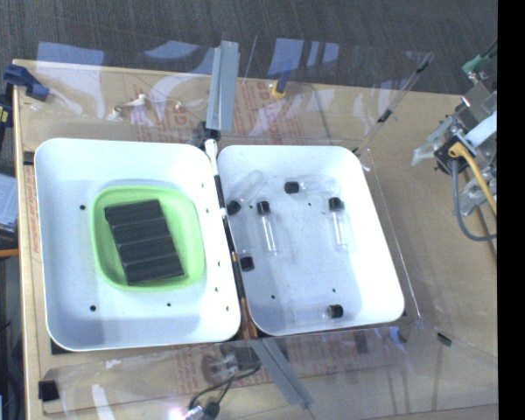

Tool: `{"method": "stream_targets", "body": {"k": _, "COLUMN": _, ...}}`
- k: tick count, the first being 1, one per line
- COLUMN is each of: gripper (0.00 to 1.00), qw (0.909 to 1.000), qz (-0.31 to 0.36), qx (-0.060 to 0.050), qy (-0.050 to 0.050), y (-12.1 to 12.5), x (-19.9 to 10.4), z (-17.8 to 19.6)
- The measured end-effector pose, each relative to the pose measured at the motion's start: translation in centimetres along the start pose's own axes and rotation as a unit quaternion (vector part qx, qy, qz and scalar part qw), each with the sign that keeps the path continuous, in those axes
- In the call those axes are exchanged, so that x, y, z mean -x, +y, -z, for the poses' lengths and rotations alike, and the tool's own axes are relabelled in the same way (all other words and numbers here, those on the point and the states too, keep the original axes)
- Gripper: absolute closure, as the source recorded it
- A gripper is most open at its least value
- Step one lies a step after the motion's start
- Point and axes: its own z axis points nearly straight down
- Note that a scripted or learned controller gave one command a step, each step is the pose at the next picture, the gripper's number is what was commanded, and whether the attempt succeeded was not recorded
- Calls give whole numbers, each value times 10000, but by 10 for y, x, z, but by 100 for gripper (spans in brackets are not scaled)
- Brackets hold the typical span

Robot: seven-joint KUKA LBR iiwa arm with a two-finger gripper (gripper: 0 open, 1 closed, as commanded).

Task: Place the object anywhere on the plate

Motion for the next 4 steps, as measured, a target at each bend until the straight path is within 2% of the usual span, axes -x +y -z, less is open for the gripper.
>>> {"method": "stream_targets", "body": {"k": 1, "gripper": 0, "qw": 9981, "qz": -620, "qx": 0, "qy": 5, "y": -11, "x": 28, "z": 0}}
{"method": "stream_targets", "body": {"k": 2, "gripper": 0, "qw": 9963, "qz": -857, "qx": 8, "qy": 17, "y": -11, "x": 28, "z": 1}}
{"method": "stream_targets", "body": {"k": 3, "gripper": 0, "qw": 9967, "qz": -815, "qx": 6, "qy": 15, "y": -12, "x": 26, "z": -58}}
{"method": "stream_targets", "body": {"k": 4, "gripper": 0, "qw": 9963, "qz": -853, "qx": 14, "qy": 38, "y": -12, "x": 27, "z": 2}}
